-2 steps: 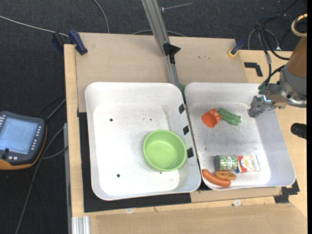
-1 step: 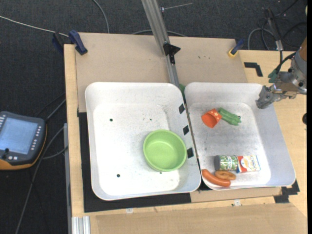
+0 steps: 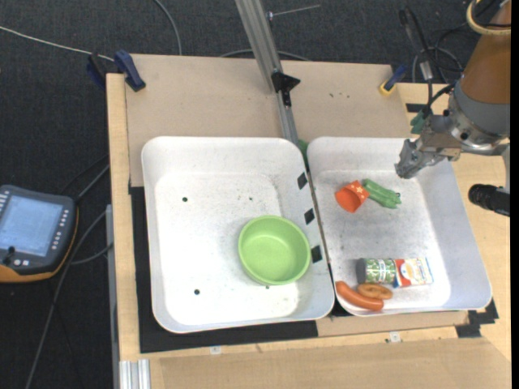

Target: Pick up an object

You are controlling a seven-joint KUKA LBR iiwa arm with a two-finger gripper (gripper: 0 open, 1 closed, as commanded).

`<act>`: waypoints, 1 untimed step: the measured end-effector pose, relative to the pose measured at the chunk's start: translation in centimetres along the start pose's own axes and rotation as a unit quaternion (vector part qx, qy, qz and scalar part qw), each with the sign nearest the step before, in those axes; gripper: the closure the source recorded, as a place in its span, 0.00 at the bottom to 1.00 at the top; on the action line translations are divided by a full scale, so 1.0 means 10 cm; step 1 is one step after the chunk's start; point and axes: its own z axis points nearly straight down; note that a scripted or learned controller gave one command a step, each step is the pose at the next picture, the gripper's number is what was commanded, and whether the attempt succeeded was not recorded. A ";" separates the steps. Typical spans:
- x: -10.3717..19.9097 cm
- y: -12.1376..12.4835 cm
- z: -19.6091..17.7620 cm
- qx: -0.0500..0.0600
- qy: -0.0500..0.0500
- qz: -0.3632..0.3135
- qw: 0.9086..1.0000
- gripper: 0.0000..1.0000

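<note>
In the right bin, a green-stalked orange carrot toy lies near the pincer, whose state I cannot tell.

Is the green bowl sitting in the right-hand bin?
No, the green bowl sits in the left bin, while the right bin holds the carrot toy, the carton and the hot dog.

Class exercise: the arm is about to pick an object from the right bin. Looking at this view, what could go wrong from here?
1. The carrot and the green toy touch, so a grasp on one may nudge or snag the other.
2. The hot dog lies against the right bin's front wall, beside the carton; the fingers may hit the wall.
3. The gripper hangs near the bin's back rim and could clip it descending.
</note>
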 end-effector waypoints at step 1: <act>0.55 -0.01 -0.06 0.000 0.000 0.000 1.000 1.00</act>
